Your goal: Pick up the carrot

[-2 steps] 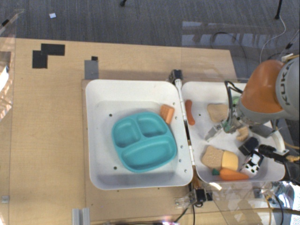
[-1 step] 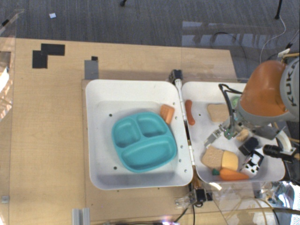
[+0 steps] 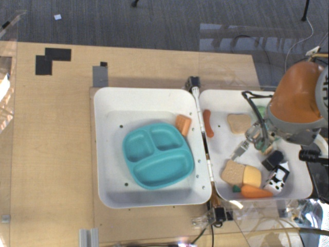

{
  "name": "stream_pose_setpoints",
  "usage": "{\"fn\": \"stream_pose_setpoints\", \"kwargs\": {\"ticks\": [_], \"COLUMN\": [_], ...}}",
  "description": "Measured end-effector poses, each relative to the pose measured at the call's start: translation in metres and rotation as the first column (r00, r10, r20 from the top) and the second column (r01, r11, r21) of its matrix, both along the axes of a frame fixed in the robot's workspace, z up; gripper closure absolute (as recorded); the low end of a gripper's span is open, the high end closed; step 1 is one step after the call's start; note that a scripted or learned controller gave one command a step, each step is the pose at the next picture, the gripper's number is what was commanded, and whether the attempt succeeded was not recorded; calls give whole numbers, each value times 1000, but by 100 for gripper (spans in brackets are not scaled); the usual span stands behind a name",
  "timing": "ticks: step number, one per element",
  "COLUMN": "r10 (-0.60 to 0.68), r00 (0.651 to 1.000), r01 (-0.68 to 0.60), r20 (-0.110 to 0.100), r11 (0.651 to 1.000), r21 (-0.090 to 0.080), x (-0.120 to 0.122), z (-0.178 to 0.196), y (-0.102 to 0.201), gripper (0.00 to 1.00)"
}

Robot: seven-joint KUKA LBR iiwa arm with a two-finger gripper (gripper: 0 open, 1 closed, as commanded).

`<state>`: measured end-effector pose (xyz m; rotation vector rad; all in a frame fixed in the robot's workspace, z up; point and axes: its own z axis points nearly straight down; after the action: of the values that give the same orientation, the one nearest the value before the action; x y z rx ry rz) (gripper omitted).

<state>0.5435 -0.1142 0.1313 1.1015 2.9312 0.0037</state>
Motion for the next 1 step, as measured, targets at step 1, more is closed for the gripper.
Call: {"fn": "stream_pose_setpoints", "kwargs": {"ticks": [1], "r10": [242], "r00": [970], "r01": [-242], "r20": [1], "r11": [970], "r21": [-3], "x": [8], "z": [4], "y": [-24], "gripper": [0]}}
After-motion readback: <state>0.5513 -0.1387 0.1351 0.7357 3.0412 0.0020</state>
